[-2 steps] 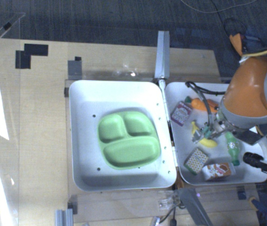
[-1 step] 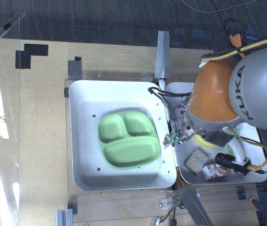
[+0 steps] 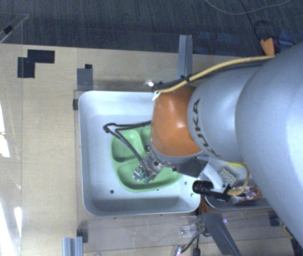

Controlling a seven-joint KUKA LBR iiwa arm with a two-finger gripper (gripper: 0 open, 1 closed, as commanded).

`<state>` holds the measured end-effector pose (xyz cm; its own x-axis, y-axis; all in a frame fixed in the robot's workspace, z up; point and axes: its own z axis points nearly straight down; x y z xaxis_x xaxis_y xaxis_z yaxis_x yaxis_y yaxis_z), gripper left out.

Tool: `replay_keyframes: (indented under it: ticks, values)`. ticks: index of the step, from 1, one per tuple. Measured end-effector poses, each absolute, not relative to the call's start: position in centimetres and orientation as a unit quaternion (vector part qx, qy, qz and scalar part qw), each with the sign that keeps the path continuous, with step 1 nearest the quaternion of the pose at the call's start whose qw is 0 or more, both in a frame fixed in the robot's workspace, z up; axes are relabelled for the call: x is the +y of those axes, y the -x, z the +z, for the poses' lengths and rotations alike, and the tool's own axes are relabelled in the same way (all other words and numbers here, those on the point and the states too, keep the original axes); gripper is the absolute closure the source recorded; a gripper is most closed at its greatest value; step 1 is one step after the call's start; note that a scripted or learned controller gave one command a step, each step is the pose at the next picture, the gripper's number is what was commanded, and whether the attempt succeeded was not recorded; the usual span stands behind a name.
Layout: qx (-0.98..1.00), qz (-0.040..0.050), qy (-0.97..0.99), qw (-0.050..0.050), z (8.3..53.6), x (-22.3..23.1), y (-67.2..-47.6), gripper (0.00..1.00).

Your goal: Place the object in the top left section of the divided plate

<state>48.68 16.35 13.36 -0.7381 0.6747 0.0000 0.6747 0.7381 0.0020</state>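
A green divided plate point(image 3: 124, 149) lies in the left white bin point(image 3: 95, 143), partly covered by the arm. My gripper point(image 3: 143, 174) hangs low over the plate's near section, below the orange wrist band point(image 3: 173, 124). Its tip is small and metallic. I cannot make out any object between the fingers, and the arm hides much of the plate's right side.
A black cable point(image 3: 122, 135) loops from the wrist across the plate. The right bin is mostly hidden under the grey arm point(image 3: 258, 121); a few small items point(image 3: 237, 188) show at its near edge. Metal posts point(image 3: 185, 52) stand behind the bins.
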Motion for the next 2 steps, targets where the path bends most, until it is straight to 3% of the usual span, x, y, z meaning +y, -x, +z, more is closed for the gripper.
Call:
replay_keyframes:
  ticks: [1,2]
  values:
    - [0.973,0.0016,-0.232,0.002,12.1,12.4,-49.0,1.00]
    - [0.999,0.0017,-0.050,0.005,19.4,10.3,-48.9,1.00]
